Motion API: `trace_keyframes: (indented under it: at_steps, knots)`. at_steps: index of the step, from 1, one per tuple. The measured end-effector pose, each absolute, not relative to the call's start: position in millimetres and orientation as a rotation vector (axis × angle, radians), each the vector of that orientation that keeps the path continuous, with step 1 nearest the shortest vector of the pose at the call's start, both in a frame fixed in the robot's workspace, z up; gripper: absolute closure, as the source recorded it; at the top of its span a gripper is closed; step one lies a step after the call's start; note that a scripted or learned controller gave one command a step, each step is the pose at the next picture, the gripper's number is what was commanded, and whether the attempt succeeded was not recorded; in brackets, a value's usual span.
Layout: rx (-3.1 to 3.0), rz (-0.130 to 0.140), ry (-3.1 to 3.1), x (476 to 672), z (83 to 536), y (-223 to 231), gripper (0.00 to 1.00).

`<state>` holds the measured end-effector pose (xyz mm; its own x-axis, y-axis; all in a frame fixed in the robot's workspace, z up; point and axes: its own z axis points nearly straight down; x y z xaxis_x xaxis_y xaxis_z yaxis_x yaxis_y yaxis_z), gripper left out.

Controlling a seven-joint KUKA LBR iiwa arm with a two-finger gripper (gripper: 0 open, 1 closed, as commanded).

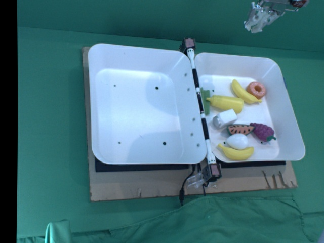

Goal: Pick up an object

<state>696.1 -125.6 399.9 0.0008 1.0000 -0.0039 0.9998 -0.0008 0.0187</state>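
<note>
At the left of the frame, a white bin (pixel 136 110) with only small dark specks on its floor; wide bare room there. Along the middle, a black-and-white divider strip (pixel 198 97) between the two rims. Right of it, the second bin (pixel 283 92), crowded with toy food: a corn cob (pixel 225 103), a banana (pixel 243 91) touching a doughnut (pixel 256 89), a white block (pixel 225 119), a carrot (pixel 240 129), purple grapes (pixel 262 131), a white egg (pixel 237 142) resting on a second banana (pixel 236 153). Nothing lifted yet, by the look of it; the whole pick left to do. At the upper right, the gripper (pixel 259 18), high above the bench and well apart from everything; fingers open or closed, cannot tell. Little open floor between pieces; clearest approach apparently near the bin's far right wall.
</note>
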Motion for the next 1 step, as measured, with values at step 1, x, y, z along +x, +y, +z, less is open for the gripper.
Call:
trace_keyframes:
  at_steps: [1]
  knots:
    - [2.21,0.018,2.214,660.6,478.9,-87.1,1.0]
